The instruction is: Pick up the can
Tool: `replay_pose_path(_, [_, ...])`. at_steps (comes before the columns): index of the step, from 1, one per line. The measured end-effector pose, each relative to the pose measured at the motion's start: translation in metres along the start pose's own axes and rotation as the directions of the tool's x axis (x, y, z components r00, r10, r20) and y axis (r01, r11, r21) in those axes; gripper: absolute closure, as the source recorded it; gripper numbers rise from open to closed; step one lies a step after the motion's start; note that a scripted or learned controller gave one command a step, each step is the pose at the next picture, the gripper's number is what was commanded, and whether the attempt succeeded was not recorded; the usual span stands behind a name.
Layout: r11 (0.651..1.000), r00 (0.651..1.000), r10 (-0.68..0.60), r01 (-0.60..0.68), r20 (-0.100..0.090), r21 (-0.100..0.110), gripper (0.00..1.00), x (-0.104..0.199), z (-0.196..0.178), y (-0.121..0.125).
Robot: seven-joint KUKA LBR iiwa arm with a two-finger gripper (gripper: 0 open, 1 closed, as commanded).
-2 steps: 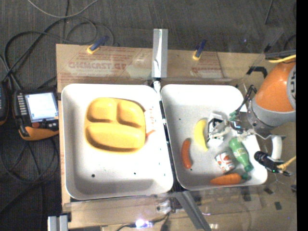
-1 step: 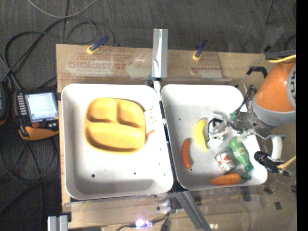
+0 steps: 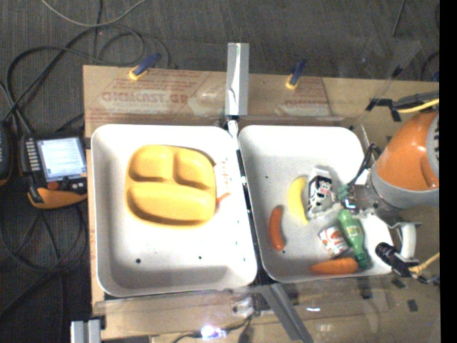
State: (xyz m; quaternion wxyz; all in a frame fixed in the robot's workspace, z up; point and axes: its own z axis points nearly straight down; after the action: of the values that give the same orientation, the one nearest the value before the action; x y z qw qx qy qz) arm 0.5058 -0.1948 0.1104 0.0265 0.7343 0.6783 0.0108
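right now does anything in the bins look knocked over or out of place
Yes. In the right bin, the can and green bottle lie tipped on their sides, crowded together beside the carrot.

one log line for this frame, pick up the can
stage: approach | end effector: over right bin | can: lying by green bottle | grasp: unclear

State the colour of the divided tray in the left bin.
The divided tray is yellow, seen plainly in the camera view against the white left bin.

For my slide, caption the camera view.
KUKA arm over right bin beside can, green bottle, banana; yellow tray left.
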Motion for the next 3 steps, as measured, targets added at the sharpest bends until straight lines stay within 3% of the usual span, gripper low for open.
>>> replay_pose_path(1, [0.999,1.000,0.028,-0.027,-0.012,0.038,0.00,0.002,0.019,-0.018])
replay_pose_path(2, [0.999,1.000,-0.024,0.024,-0.015,0.038,0.00,0.059,0.018,-0.023])
replay_pose_path(3, [0.988,0.988,0.153,-0.152,-0.007,0.038,0.00,0.090,0.017,-0.026])
